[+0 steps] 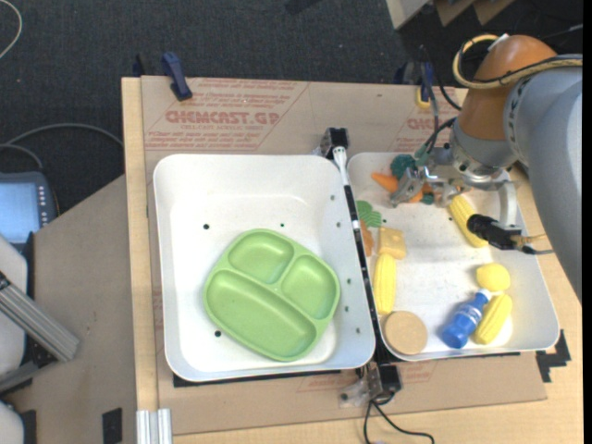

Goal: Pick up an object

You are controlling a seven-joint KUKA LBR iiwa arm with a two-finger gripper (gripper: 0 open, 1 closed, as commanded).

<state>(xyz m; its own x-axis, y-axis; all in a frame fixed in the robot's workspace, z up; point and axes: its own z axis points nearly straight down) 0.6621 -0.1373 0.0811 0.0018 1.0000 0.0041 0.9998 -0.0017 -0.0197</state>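
Observation:
My gripper (418, 181) hangs low over the far end of the right bin (536, 326). Just under it lie an orange carrot-like piece (404, 192) and a teal piece (402, 165), both partly covered by the gripper. A yellow corn cob (462, 216) lies just right of the gripper. Further toward the front are a yellow cheese block (392, 242), a second corn cob (384, 283), a tan disc (405, 332), a blue bottle (463, 320), a lemon (492, 277) and a third corn cob (497, 317).
The left bin (176, 248) holds a green divided plate (271, 292). A green leafy piece (369, 215) and a small orange piece (367, 240) lie against the right bin's left wall. The arm's grey body and orange band fill the upper right.

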